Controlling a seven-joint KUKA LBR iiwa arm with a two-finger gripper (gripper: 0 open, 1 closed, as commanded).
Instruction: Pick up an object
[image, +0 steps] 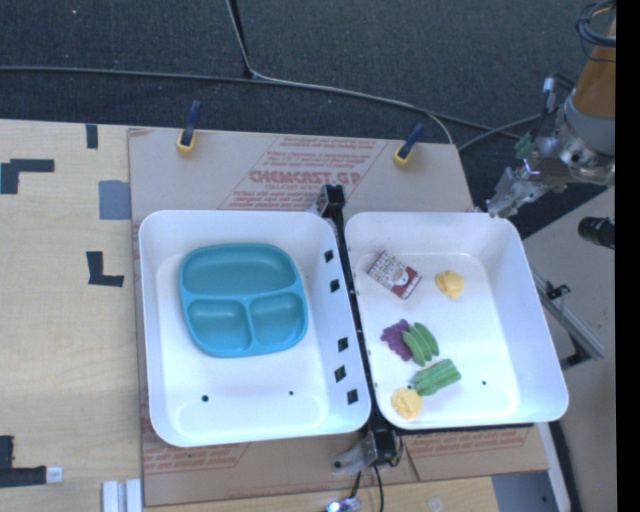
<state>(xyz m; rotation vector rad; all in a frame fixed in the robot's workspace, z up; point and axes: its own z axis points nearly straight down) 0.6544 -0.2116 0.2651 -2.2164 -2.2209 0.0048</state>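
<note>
Two white bins: left bin and right bin. Left bin: 1 blue divided tray, 3 compartments. Right bin, 6 items: 1 red-and-white packet; 2 yellow pcs, upper and lower; 2 green pcs, upper and lower; 1 purple pc. Bench: 2 yellow-and-blue clamps, left and right.

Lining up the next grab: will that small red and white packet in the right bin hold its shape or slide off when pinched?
The packet lies flat and thin on the right bin floor, so fingers may struggle to get under it. It looks like a light carton or wrapper, probably crushable. On smooth white plastic, it will likely skid if nudged.
</note>
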